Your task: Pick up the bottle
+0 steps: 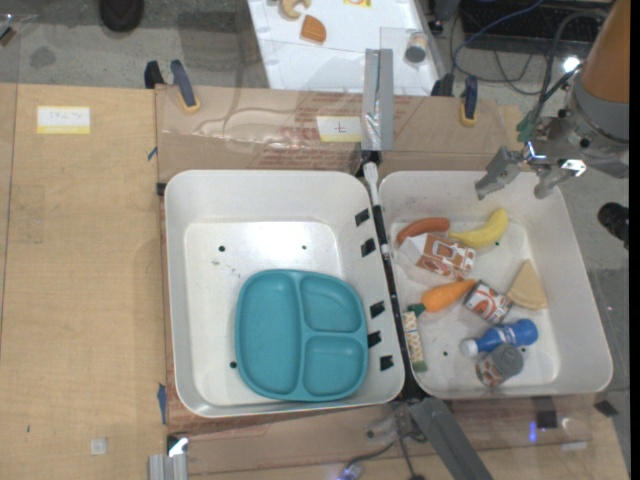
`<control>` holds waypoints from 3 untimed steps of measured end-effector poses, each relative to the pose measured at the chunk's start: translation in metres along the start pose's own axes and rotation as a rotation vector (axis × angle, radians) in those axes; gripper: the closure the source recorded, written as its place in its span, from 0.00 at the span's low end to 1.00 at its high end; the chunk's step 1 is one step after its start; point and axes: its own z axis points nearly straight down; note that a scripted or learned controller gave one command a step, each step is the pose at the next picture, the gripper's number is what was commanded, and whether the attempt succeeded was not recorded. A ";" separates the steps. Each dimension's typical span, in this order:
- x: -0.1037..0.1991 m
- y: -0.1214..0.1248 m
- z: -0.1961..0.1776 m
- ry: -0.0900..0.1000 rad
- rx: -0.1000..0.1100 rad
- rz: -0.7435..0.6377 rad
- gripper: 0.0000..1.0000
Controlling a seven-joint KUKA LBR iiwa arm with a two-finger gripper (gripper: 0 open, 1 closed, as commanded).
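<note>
The bottle [505, 337] is small and blue with a white cap, and it lies on its side near the front of the right bin [590, 313]. My gripper [520, 182] hangs above the far right corner of that bin, well behind the bottle. It is open, with nothing between its fingers. The orange-banded arm [608, 63] comes in from the upper right.
Around the bottle lie a grey lid-like piece [500, 365], a red-and-white can [487, 304], a carrot [447, 295], a tan wedge [527, 286], a banana [482, 230], a sausage [423, 227] and a printed packet [442, 258]. The left bin [195, 268] holds a teal divided plate [300, 336].
</note>
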 end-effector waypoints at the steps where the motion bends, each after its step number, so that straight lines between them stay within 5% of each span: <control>1: -0.041 -0.054 0.130 0.000 0.001 -0.033 0.00; 2: -0.051 -0.099 0.192 0.000 -0.003 0.003 0.00; 3: 0.000 -0.133 0.193 0.000 -0.004 -0.234 0.00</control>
